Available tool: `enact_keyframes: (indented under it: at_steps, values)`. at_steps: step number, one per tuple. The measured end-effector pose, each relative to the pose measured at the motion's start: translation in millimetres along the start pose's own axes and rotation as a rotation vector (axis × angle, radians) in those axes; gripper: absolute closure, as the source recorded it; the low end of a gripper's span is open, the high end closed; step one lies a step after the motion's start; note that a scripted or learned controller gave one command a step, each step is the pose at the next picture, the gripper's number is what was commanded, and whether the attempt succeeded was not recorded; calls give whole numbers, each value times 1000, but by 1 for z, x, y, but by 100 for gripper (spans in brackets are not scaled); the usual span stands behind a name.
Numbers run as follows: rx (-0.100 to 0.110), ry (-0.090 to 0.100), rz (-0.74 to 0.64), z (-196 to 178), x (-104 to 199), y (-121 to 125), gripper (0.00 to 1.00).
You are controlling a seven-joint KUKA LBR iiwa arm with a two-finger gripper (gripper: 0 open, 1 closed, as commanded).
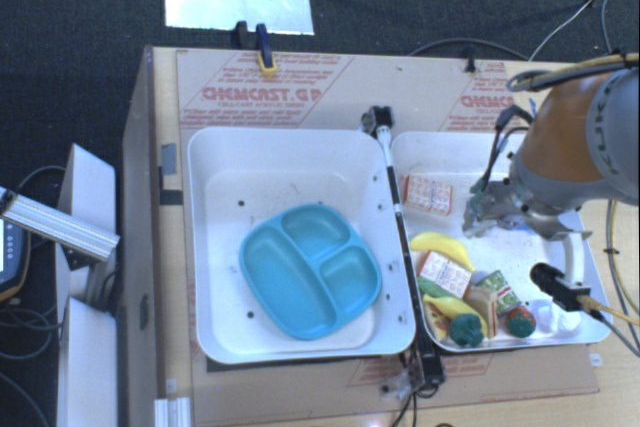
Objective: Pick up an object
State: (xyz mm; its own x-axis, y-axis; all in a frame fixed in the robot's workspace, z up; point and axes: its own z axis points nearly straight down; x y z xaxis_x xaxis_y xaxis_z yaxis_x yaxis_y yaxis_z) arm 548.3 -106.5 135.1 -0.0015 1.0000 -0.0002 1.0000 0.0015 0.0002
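Reaching in from the right, the grey arm [580, 140] with its orange band hung over the right bin [455, 150], and its tool [487, 211] sat low above the bin's bare white floor, near the middle. Whether the tool's fingers stood apart or together could not be told, since they were small, dark and blurred against the wrist (nothing showed between them). The things to pick lay mostly toward the near end of that bin: a yellow banana [440, 245] just left of and below the tool, a small red-and-white carton [443, 271] under the banana, a green-and-brown carton [495, 295] beside it, a red round fruit [518, 320] at the near right, and a green lump [466, 327] against a yellow piece at the near rim. A flat red-patterned packet [428, 194] lay apart from these, to the tool's left near the divider wall. The pile at the near end overlapped so that edges of several items were hidden and hard to separate. The left bin [225, 155] held a blue sectioned plate [310, 269], well apart from the tool. Both bins rested on the bench [300, 85], whose printed brown sheet was cut off behind them.
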Motion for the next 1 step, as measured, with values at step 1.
enact_keyframes:
  at_steps: [1]
  values:
    - [-3,0,-2,-11,0,1,100]
